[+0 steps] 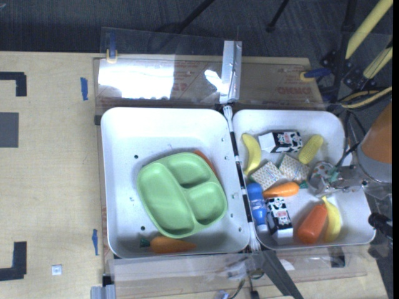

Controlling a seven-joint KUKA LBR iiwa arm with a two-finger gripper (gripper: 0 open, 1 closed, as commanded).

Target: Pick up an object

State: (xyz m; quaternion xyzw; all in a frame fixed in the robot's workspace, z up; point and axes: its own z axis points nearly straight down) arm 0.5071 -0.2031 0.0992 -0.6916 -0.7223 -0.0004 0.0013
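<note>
The hand point(323, 178) hangs low in the right bin point(333, 124), near that bin's middle, with the arm point(380, 142) and its orange band reaching in from the right edge. Whether the hand is spread or closed cannot be told, and nothing can be seen held in it.

Just left of the hand lies a small carrot point(282, 189), and beyond that a blue bottle point(255, 202) against the bin's left wall. Below the hand rest an orange-red pepper point(312, 223) and a yellow banana point(333, 218), touching each other. Above the hand sits a corn cob point(311, 148), with a black-and-white carton point(282, 141) and a second banana point(251, 152) further left.

Well left of the hand, the left bin point(118, 167) carries a green divided plate point(181, 193) and a carrot point(171, 244) at its near edge. Both bins stand on the wooden table point(43, 167).
</note>
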